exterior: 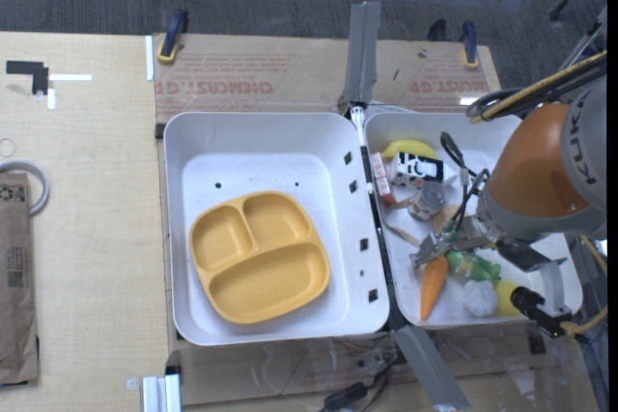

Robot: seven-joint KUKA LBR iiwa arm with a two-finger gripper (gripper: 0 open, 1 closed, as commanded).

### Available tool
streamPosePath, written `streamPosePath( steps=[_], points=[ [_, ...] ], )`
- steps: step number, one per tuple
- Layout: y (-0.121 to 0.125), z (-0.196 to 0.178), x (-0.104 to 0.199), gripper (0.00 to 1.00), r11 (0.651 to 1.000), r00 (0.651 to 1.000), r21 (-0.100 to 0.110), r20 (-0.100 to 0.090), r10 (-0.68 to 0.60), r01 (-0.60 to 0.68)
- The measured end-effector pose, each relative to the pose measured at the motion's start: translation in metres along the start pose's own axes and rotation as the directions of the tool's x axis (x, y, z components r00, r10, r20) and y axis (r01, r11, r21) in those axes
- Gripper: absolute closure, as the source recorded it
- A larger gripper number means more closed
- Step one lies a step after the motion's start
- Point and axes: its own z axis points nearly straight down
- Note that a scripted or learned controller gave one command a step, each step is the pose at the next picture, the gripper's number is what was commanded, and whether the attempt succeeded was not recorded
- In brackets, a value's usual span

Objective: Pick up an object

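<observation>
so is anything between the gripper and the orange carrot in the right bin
Nothing visible does: the two-finger gripper sits right at the top end of the orange toy carrot in the cluttered right white bin, with other items beside it, not between.

Left bin [183, 207]: white plastic, smooth, slight sheen on the rim. Right bin [398, 312]: same white plastic. Divided plate [259, 256]: yellow-orange plastic, matt to satin, smooth. Toy carrot [433, 286]: orange, smooth, looks plastic. Banana [406, 149]: yellow, smooth, glossy. Bench top [82, 198]: pale wood-grain laminate, matt. Sheet under the bins [253, 72]: brown corrugated cardboard, matt, red print. Brown bag [16, 285] at the left edge: kraft paper, matt, creased. Arm wrist band [529, 171]: orange, smooth, glossy with soft highlights. Gripper [439, 246]: grey metal, dull sheen.
</observation>
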Motion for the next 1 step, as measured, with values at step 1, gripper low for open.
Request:
streamPosePath(
  steps=[1],
  points=[
    [0.0018,-0.0079,-0.0018,1.0,1.0,1.0,-0.002,0.001,0.004,-0.004]
  ],
)
